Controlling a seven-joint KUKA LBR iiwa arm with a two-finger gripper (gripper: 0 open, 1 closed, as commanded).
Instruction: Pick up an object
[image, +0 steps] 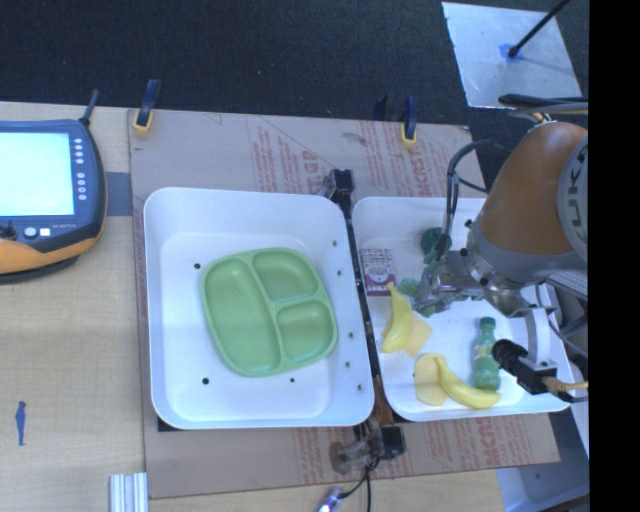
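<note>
— Where are the jaws?
— Low in the right white bin. Open or shut, I cannot tell.
— And the yellow plastic banana?
— Just below the jaws, apart.

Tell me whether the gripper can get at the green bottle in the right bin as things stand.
Probably yes. The green bottle lies uncovered in the right bin, just beside the gripper, with nothing on top of it. The banana lies close by and might crowd a grasp.
</note>
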